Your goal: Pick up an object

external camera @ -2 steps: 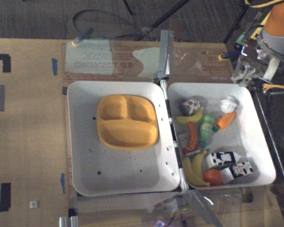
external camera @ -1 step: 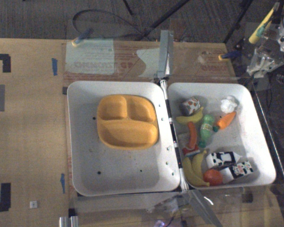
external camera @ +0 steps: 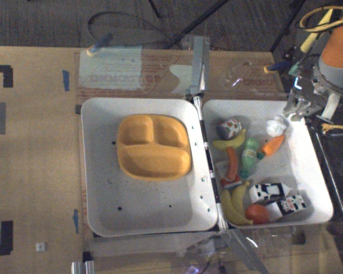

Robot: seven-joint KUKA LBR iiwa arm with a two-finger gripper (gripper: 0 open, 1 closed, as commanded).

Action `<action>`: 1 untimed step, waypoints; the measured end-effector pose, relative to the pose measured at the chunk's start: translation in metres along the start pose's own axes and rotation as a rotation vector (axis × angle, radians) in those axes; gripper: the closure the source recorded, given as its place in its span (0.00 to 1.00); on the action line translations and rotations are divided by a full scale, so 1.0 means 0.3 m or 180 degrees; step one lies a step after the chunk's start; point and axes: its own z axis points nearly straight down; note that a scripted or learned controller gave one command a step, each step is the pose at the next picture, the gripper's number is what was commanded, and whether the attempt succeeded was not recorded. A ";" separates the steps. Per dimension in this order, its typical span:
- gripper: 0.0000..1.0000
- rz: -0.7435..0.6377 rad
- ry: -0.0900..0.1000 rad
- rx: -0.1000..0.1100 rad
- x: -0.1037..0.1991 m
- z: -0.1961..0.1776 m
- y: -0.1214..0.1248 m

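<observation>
Camera view places the gripper (external camera: 297, 106) at the upper right corner of the right bin (external camera: 319, 170), above the rim and clear of the contents. How far it is open cannot be told at this size, and nothing is seen in its hold.

No object is lifted yet; all candidates lie in the right bin. Nearest the gripper are a small white lump (external camera: 275, 125) and, just beside it, an orange carrot (external camera: 272, 145). A green bottle (external camera: 250, 156) and a red pepper (external camera: 232, 163) lie near the middle, with a banana (external camera: 227, 144) above them. Along the lower edge, two bananas (external camera: 233, 203), a tomato (external camera: 256, 213) and two cow-print cartons (external camera: 276, 197) are packed touching.

Procedure, as judged:
1. Select the carrot. It lies closest and has free floor on its right side.
2. Align the gripper across the carrot's narrow width.
3. Descend vertically; avoid the bin wall.
4. Close, then lift straight.

Avoid the lower cluster: neighbours there may block entry. The orange tray (external camera: 154, 146) in the left bin (external camera: 103, 198) is broad and offers a poor grip.
</observation>
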 end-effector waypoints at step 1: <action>1.00 -0.0638 0.0001 -0.0028 -0.050 -0.320 -0.084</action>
